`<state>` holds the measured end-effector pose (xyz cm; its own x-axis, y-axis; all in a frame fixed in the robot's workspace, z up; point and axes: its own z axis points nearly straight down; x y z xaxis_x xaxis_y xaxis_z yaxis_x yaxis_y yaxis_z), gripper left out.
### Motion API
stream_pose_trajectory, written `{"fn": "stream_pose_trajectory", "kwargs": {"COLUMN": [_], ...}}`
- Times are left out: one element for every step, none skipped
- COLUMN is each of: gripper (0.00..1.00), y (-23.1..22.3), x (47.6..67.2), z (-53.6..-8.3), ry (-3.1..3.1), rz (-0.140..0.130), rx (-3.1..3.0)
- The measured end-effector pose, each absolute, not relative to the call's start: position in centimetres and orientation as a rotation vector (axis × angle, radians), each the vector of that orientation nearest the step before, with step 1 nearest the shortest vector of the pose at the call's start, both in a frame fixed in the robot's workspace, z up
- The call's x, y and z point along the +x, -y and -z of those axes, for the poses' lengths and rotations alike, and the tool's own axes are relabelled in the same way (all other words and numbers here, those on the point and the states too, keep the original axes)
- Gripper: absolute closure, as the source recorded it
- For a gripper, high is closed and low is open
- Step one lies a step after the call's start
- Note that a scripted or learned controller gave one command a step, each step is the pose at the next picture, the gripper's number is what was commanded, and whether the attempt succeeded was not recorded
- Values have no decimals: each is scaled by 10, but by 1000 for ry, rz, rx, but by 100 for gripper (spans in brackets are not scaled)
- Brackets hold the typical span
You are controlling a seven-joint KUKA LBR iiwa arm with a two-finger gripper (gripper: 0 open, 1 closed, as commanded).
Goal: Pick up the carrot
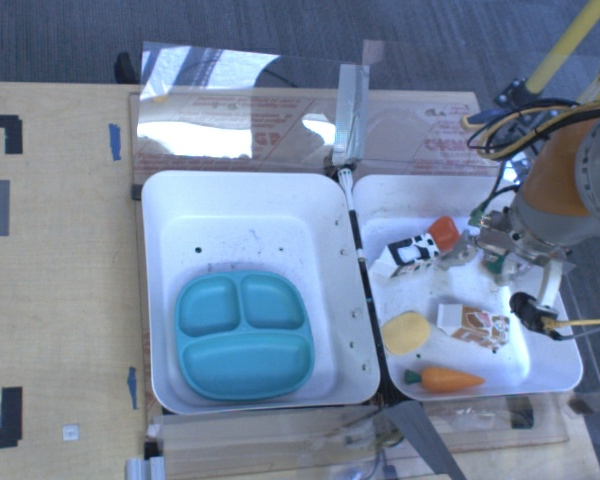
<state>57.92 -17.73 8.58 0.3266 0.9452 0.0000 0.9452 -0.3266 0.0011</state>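
The carrot is orange with a green stub at its left end. It lies flat along the near wall of the right bin. My gripper is over the far right part of that bin, beside a small orange-red block. It is well above and behind the carrot, with a clear gap between them. The grey arm with its orange band reaches in from the right.
The right bin also holds a black-and-white toy, a yellow rounded piece and a printed packet just behind the carrot. A blue divided plate lies in the left bin. Cables hang beside the wrist.
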Motion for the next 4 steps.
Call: {"fn": "stream_pose_trajectory", "kwargs": {"gripper": [0, 0, 100, 100], "y": [180, 197, 203, 196], "x": [530, 544, 541, 506], "z": [-86, -88, -93, -121], "ry": [-1532, -1139, -1136, -670], "rz": [-5, -23, -3, 16], "rx": [2742, 2952, 2942, 3077]}}
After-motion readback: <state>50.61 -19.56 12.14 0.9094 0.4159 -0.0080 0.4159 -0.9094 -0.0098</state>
